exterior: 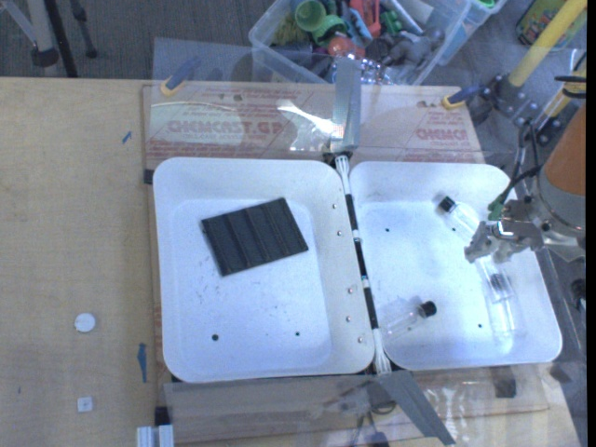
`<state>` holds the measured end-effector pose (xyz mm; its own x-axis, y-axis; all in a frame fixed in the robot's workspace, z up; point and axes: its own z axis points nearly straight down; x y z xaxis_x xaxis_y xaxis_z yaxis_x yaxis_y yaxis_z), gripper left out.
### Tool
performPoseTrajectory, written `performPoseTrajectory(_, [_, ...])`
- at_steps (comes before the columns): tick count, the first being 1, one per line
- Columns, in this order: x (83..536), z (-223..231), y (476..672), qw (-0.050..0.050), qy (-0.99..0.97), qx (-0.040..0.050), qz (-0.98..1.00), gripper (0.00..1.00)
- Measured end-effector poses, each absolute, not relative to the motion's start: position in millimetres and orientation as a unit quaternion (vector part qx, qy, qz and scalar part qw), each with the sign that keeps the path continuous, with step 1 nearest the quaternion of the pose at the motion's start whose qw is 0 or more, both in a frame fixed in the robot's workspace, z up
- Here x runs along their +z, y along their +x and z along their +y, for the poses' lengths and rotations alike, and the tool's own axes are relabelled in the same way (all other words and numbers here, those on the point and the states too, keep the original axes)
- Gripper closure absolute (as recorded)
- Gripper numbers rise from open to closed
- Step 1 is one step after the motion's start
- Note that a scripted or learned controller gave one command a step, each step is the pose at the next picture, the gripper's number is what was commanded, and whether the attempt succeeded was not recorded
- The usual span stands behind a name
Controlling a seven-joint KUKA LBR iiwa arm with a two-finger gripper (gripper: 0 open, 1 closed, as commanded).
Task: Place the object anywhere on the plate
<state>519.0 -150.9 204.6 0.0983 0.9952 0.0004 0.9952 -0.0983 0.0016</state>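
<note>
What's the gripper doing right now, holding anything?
Gripper: over the right bin, above a clear vial; grip state cannot be told.

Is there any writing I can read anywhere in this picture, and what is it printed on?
"CHEMCAST GP", roughly, in faint red letters: on the clear sheet behind the left bin; blurred, so I am unsure.
More red lettering on the sheet behind the right bin: too blurred to read.

A pale wooden tabletop (65, 203) is seen beneath a clear plastic sheet (242, 124) with red lettering, while grey carpeted floor (168, 3) is seen beyond it, where a clear plastic tub (279, 26) of colourful toys is set.
</note>
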Motion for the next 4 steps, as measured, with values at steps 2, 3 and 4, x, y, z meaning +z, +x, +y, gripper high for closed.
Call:
performPoseTrajectory(2, [183.7, 6.8, 479.2, -0.002, 0.741, -0.0009, 0.671, 1.0])
performPoseTrajectory(3, [183.9, 75.5, 479.0, -0.002, 0.593, -0.0007, 0.805, 1.0])
performPoseTrajectory(4, [127.5, 133.7, 478.2, -0.002, 0.673, -0.0018, 0.74, 1.0])
